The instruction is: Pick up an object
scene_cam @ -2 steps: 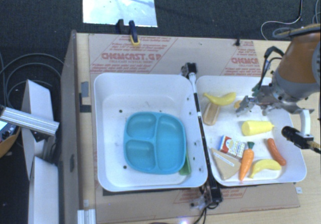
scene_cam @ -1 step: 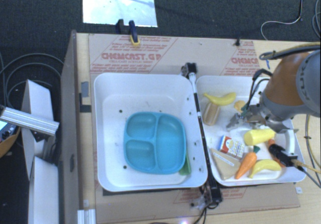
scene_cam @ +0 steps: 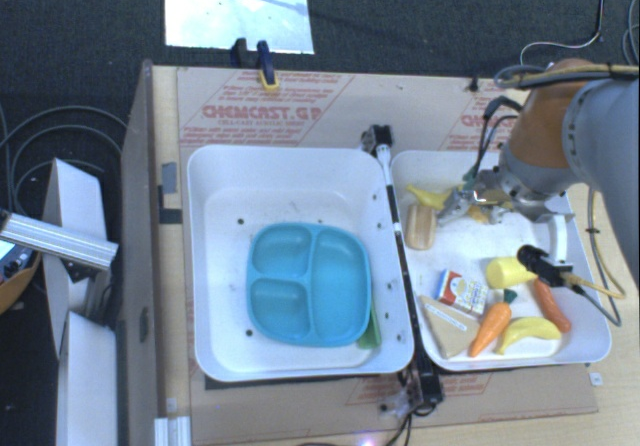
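Camera view had my gripper (scene_cam: 462, 202) low in the right bin (scene_cam: 590, 339), at its far end, tip beside a yellow banana-like piece (scene_cam: 428, 197) and a tan block (scene_cam: 420, 226); whether it was wide, narrow or holding anything, I could not tell. I judged I was reaching for one of those two. Nearer lay a small carton (scene_cam: 459, 291), an orange carrot (scene_cam: 489, 328), another carrot (scene_cam: 550, 304) and a yellow banana (scene_cam: 530, 332), loosely scattered. The left bin (scene_cam: 215, 234) held a blue divided plate (scene_cam: 306, 284).
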You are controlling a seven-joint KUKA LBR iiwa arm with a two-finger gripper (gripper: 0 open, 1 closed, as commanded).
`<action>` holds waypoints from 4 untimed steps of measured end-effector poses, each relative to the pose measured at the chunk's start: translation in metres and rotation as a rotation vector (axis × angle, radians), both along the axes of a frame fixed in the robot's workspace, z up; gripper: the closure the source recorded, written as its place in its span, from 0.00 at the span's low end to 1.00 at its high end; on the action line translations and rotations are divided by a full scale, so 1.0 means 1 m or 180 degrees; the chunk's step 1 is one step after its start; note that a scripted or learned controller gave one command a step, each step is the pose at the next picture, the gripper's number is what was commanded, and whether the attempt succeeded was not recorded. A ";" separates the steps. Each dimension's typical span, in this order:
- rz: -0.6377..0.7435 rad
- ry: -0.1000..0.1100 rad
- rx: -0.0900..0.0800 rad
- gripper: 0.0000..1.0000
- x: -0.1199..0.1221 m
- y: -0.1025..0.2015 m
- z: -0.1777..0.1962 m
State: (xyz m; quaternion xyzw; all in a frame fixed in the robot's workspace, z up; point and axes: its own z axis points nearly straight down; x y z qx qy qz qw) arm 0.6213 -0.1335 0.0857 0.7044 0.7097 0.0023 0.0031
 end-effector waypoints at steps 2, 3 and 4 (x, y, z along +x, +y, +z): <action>0.0004 -0.0002 0.0002 0.00 -0.016 0.015 0.024; -0.0001 -0.0002 0.0000 0.00 0.051 0.012 0.000; -0.0001 0.0004 -0.0004 1.00 0.049 0.011 0.011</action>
